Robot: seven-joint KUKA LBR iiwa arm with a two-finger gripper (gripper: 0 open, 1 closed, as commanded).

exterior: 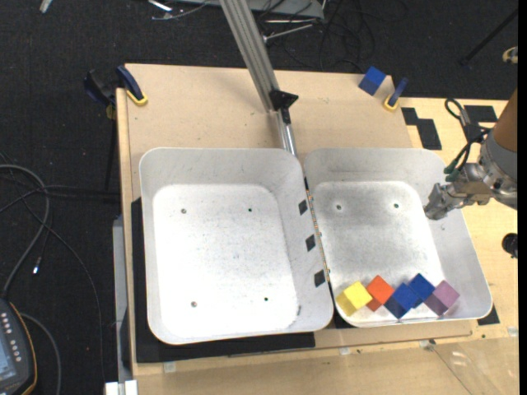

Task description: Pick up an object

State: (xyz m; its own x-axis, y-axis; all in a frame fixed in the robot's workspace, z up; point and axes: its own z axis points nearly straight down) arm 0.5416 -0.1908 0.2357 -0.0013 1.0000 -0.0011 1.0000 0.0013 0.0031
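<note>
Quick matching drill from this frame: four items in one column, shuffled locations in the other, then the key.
Items:
1. small yellow cube
2. small purple cube
3. loose blue cube
4. arm's pincer

Locations:
A. on the wooden bench top, behind the bins
B. over the right white bin's right rim
C. leftmost in the row at the right bin's near edge
D. rightmost in that same row

Pairs: 1-C, 2-D, 3-A, 4-B

No text, label, brand, number or sign can be read anywhere.
</note>
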